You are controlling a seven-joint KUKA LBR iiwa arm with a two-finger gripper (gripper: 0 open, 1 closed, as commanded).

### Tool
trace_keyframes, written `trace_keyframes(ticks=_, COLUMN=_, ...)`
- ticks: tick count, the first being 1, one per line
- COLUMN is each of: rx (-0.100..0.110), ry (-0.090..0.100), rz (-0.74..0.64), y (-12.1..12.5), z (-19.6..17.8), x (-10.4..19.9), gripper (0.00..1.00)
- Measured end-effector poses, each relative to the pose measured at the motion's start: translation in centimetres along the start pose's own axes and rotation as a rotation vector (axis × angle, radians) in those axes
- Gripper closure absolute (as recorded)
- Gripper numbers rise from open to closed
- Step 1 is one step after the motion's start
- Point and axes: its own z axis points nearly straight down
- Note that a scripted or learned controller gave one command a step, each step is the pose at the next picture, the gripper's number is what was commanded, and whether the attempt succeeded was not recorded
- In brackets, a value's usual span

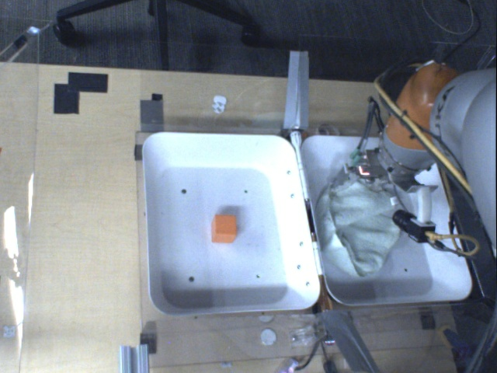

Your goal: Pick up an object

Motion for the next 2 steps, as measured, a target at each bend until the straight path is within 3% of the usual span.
trace_keyframes(ticks=1, rx=-0.008, ry=0.0, rz=-0.002, y=0.3, z=-1.3, x=0.0, gripper=1.0)
trace_keyframes(ticks=2, rx=0.013, ry=0.002, rz=0.155, y=1.4, z=-9.4, x=6.4, gripper=1.0)
